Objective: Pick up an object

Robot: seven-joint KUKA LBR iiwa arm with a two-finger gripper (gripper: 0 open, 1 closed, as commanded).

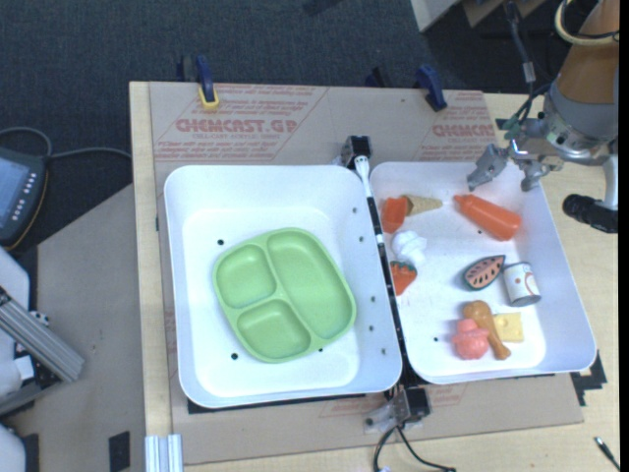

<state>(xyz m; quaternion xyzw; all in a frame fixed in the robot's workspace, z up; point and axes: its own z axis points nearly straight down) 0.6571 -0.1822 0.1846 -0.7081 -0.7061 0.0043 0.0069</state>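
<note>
Bench (295, 126) of pale board with red printed lettering carries two shallow white bins side by side. Left bin (197, 205) holds a light green three-compartment plate (284, 294), lying flat near the bin's middle, slightly rotated. Right bin (570, 313) holds all the small items. The arm (590, 67), grey with an orange band, enters from the upper right; its gripper (509, 169) hangs over the far edge of the right bin, two fingers spread apart, nothing between them. Largest candidate object: an orange carrot-shaped piece (487, 216), lying on the bin floor just near-side of the gripper, slanting from far-left to near-right; apart from the fingers, not touched. Left of it, an orange and cream ice-cream-cone toy (409, 207) lies near the divider between bins. Nearer along the divider, a white lumpy piece (408, 247) sits just above a small red strawberry-like piece (403, 277). Toward the bin's right middle, a watermelon-slice toy (484, 272) lies just beside a small white can (521, 284) on its side. Near end of bin: a pink lump (471, 339), a tan drumstick-shaped piece (485, 324) touching it, and a yellow cheese-like wedge (509, 327) just right of that. These near items lie well apart from the gripper.
</note>
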